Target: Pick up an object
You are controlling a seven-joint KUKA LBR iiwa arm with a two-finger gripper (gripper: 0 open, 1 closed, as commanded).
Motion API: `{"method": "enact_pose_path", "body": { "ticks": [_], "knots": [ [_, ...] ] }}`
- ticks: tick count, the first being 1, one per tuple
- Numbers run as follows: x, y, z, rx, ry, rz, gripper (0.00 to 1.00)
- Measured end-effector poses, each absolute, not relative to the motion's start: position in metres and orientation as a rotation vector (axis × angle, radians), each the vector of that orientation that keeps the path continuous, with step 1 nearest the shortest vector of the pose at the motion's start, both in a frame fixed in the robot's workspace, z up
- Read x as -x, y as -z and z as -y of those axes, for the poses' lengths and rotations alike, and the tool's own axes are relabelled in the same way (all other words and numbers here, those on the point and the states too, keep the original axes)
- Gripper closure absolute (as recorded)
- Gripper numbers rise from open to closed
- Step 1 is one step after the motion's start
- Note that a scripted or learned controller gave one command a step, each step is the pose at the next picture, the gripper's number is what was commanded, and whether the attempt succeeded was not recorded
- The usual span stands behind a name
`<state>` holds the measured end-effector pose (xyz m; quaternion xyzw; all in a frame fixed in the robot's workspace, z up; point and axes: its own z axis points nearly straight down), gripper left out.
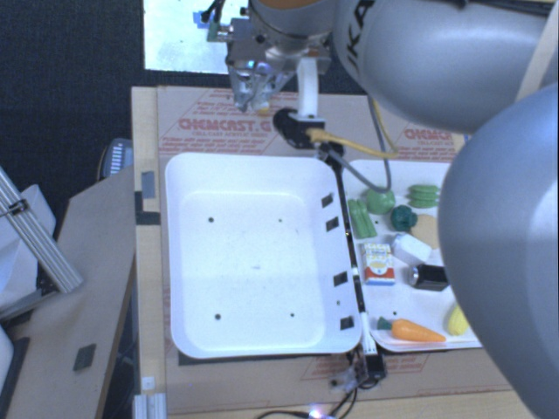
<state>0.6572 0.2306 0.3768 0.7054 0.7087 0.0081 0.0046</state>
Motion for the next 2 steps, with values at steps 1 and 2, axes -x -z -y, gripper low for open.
{"method": "enact_pose_path", "body": {
  "ticks": [1, 2],
  "knots": [
    [-0.598, -0.22, -0.222, -2.227, 0.022, -2.227, 1.0],
    [-0.672, -0.291, -0.235, -2.212, -0.018, -2.222, 1.0]
  ]
}}
